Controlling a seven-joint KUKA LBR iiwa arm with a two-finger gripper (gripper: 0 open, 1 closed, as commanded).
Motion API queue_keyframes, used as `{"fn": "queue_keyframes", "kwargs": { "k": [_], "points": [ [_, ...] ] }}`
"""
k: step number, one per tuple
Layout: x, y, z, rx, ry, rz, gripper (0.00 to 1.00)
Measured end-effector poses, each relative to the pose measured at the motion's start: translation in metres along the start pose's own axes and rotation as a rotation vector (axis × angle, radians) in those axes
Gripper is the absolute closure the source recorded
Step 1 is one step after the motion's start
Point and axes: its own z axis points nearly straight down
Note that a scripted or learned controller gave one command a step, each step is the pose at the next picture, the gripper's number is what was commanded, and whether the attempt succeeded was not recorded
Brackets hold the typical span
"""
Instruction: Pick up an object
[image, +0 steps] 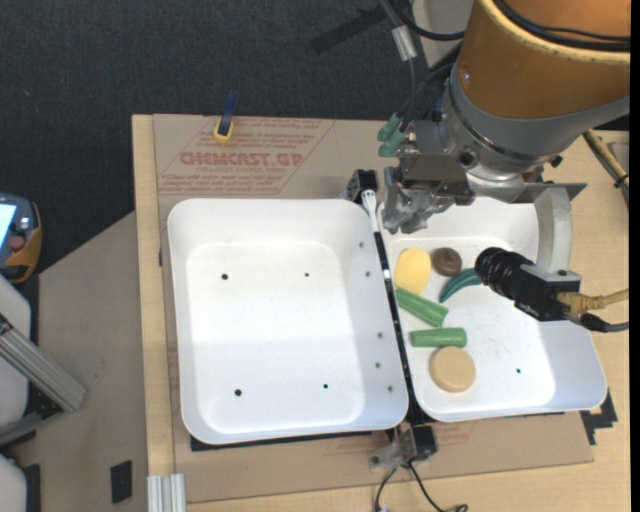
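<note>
My gripper (407, 215) hangs over the back left corner of the right bin (560, 385), just behind a yellow rounded object (412, 268). Its metal fingers point down, and nothing shows between them. Beside the yellow piece lies a small brown disc (446, 262) and a curved teal piece (461, 285). Two green bars lie nearer the front: one slanted (421, 306), one level (439, 338). A tan round disc (453, 370) rests in front of them.
The left bin (200, 250) sits beside the right one, sharing a middle rim. A black cylinder with a brass fitting (525, 283) juts over the right bin from the right. The bins rest on a cardboard sheet (250, 150) bearing a small yellow and blue clip (226, 120).
</note>
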Motion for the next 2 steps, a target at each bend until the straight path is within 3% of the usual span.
{"fn": "queue_keyframes", "kwargs": {
  "k": [1,2],
  "points": [
    [0.012,-0.003,0.098,0.022,-0.006,0.004,1.0],
    [-0.054,-0.001,0.027,0.005,-0.004,0.01,1.0]
  ]
}}
